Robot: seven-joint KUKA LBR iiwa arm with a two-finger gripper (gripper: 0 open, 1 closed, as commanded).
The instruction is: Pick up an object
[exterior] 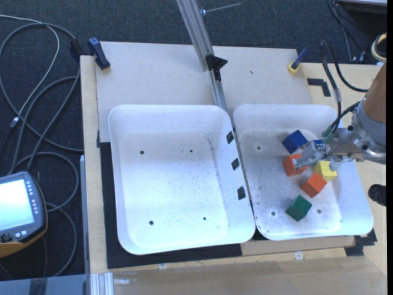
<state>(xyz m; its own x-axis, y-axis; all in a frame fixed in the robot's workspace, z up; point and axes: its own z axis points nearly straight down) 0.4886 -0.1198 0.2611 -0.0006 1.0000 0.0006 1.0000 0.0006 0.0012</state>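
Rightward bin (350,217), coloured blocks (299,208), pincer (311,157)

Jaws (309,158) among blocks (299,208) (right bin (270,118))

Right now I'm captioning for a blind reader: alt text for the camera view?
The gripper hangs low in the right bin, over a red block among blue, yellow, orange and green blocks. The left bin sits beside it.

Dark carpet floor (49,11), trailing cables (37,85)
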